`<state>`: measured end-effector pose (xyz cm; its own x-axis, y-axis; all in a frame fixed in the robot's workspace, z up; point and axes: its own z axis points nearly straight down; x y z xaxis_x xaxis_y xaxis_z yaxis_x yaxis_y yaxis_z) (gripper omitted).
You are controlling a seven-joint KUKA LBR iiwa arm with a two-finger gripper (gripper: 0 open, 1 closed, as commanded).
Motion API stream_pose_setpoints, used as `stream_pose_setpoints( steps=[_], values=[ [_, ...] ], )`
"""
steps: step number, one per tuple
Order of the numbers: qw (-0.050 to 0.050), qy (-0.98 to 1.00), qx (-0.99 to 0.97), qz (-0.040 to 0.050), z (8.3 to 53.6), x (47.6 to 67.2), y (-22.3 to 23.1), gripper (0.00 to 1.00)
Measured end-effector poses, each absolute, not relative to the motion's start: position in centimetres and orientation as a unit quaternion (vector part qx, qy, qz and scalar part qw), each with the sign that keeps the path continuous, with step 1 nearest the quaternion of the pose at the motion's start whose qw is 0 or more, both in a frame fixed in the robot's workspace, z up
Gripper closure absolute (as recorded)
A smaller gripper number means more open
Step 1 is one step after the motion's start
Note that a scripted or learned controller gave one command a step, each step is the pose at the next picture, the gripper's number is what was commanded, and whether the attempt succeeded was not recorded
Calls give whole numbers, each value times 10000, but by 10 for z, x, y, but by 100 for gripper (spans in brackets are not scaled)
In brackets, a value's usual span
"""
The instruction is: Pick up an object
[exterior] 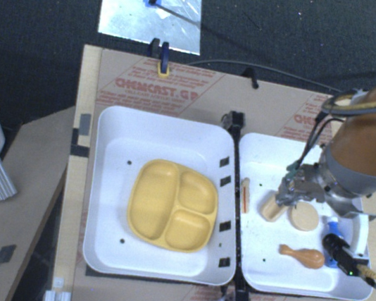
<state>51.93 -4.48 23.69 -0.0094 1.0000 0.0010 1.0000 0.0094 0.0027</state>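
Bench contents as seen from the floor, left to right:

1. Left bin (pixel 96 188), white and shallow, standing on a printed cardboard sheet (pixel 183 92). It holds one yellow divided plate (pixel 173 205) with three compartments, lying flat near the middle.
2. Right bin (pixel 254 268), white, set against the first.
   - Thin orange stick (pixel 245 195), lying along the bin's left wall.
   - Pale wooden block (pixel 271 211), tilted, just right of the stick.
   - Gripper (pixel 293 194), low over the bin, directly above the block's upper end and beside the disc. How wide it stands cannot be told from here, and nothing can be seen held in it.
   - Pale round disc (pixel 305 219), flat, just right of the block.
   - Brown pear-shaped wooden piece (pixel 302 255), on its side, nearer the front wall.
   - Small blue item (pixel 333 228), right of the disc, partly hidden.
3. Grey and orange arm (pixel 375 142), reaching in over the right bin's far corner.
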Motion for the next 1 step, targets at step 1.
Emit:
stream_pose_setpoints(
  steps=[1],
  values=[
    [4,7105,7037,15,241,528,3,100]
  ],
)
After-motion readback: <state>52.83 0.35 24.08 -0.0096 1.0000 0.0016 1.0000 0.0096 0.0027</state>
